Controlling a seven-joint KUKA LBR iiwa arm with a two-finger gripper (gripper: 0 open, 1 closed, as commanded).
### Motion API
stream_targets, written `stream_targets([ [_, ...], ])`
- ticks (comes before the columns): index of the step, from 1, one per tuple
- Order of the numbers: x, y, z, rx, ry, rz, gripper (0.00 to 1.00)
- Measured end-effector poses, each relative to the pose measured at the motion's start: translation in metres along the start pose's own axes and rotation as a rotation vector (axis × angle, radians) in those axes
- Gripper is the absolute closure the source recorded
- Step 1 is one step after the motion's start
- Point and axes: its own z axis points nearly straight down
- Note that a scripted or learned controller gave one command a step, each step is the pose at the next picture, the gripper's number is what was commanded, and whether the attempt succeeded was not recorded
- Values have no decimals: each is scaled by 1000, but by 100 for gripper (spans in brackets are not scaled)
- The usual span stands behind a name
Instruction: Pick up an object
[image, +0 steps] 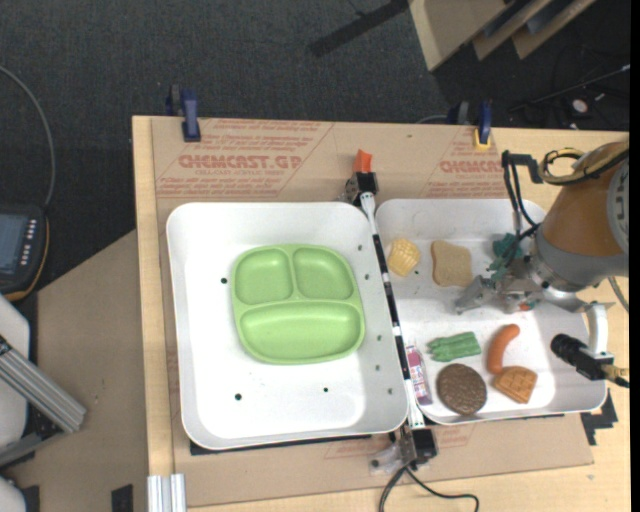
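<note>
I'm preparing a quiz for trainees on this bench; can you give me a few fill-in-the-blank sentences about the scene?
1. The green divided plate lies in the ____ bin.
2. The plate has ____ compartments.
3. The brown round patty lies in the ____ bin.
4. The orange sausage lies just above the ____.

Missing words: left; three; right; waffle
</note>
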Motion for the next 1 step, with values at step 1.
stream_targets([
  [1, 14, -54, -6, -4, -13, 3, 0],
])
